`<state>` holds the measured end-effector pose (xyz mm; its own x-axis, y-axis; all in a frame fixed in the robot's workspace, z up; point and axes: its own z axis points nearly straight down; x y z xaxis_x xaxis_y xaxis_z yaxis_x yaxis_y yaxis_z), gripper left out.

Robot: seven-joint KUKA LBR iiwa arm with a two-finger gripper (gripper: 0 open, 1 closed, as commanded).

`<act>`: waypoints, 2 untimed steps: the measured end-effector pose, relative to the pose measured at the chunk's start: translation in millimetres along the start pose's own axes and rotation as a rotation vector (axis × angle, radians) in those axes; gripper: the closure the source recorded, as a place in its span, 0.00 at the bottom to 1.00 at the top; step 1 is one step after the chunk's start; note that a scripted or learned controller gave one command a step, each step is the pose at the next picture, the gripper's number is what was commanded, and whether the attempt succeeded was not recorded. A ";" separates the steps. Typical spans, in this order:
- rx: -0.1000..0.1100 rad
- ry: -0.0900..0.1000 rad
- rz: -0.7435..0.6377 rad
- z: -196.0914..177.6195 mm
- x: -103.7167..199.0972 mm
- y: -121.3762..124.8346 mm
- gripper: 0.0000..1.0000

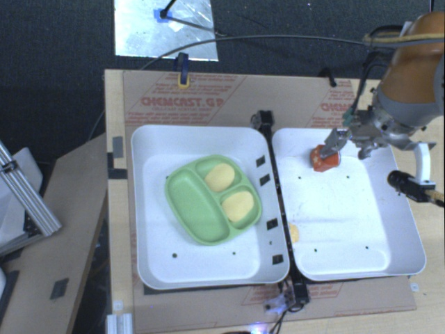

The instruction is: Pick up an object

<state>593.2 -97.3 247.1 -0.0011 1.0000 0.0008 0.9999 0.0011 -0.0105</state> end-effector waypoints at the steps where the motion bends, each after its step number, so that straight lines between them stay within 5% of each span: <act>1: -0.012 -0.001 -0.002 -6.5 0.2 2.2 0.00; 2: -0.009 -0.001 -0.004 43.2 10.4 3.4 0.00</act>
